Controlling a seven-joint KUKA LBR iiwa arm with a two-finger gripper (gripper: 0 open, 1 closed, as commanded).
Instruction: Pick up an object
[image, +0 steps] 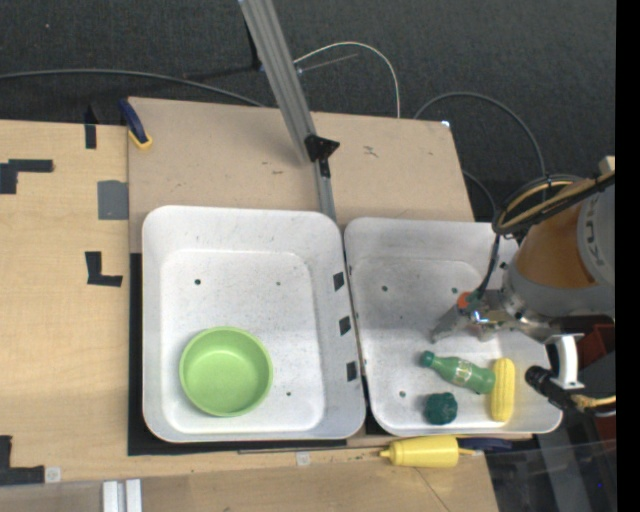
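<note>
Green bottle (459, 371) lies on its side in the right bin (400, 260), near its front, with a yellow corn cob (502, 389) just right of it and a dark green lump (440, 407) just in front. The gripper (462, 322) hovers just behind the bottle; how wide it stands, I cannot tell. Nothing shows in its grasp. In the left bin (240, 230) sits a green bowl (226, 371).
</note>
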